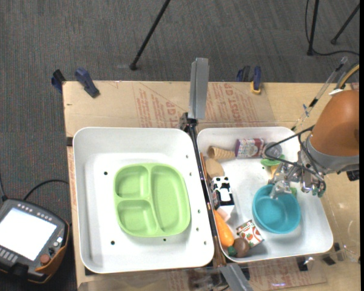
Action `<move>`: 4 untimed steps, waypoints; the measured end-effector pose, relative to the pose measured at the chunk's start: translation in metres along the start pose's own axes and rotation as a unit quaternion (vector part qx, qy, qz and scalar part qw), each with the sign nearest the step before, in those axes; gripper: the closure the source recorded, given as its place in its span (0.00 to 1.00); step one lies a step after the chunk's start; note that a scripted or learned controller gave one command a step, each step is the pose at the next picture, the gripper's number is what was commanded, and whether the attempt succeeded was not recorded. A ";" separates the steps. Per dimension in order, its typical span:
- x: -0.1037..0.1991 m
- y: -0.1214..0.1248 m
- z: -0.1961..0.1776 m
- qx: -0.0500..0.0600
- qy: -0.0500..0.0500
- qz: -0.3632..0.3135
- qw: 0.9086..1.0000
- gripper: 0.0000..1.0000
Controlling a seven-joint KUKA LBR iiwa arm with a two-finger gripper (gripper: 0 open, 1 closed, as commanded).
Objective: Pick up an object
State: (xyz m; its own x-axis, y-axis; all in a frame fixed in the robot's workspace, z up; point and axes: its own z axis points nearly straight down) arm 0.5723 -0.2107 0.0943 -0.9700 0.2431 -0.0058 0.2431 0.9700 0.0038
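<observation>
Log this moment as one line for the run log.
phase: reach | gripper: over blue bowl rim, right bin | held: nothing seen | left bin: green divided plate

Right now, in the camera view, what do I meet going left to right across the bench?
Tablet → left bin → green tray → black-and-white toy → blue bowl → gripper.
</observation>
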 end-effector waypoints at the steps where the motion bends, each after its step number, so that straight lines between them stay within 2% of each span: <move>1: 0.002 -0.001 0.005 0.001 0.001 0.000 1.000 0.00; 2: 0.028 0.050 0.007 0.000 0.003 -0.014 1.000 0.00; 3: 0.094 0.053 0.004 0.001 -0.003 -0.010 1.000 0.00; 4: 0.047 0.119 0.005 0.003 0.000 -0.084 0.996 0.00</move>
State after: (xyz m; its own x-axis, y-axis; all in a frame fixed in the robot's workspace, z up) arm 0.5558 -0.0843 0.0891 -0.9970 0.0776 -0.0054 0.0776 0.9970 -0.0025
